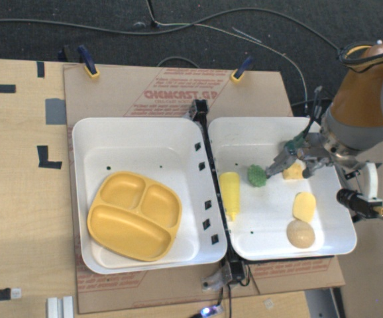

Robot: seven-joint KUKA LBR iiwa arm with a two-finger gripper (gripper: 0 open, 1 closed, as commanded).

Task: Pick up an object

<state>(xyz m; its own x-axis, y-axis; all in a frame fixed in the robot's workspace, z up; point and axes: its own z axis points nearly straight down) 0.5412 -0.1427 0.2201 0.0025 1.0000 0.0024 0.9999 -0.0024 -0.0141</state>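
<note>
Cardboard-covered tabletop (pixel 171 98) carries both bins. Nearest in the right bin (pixel 324 247) lie a beige ball (pixel 301 234) and yellow slice (pixel 304 206). Farther, the hand (pixel 279 167), spread, sits beside green broccoli (pixel 256 175); closing off-centre could nudge it away.

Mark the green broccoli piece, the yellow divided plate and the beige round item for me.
green broccoli piece (pixel 256 175), camera view, middle of its top.
yellow divided plate (pixel 134 215), camera view, central ridge between compartments.
beige round item (pixel 301 234), camera view, its centre.

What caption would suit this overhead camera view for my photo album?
Robot gripper reaches toward a green toy in the right bin; a yellow divided plate fills the left bin.
</note>
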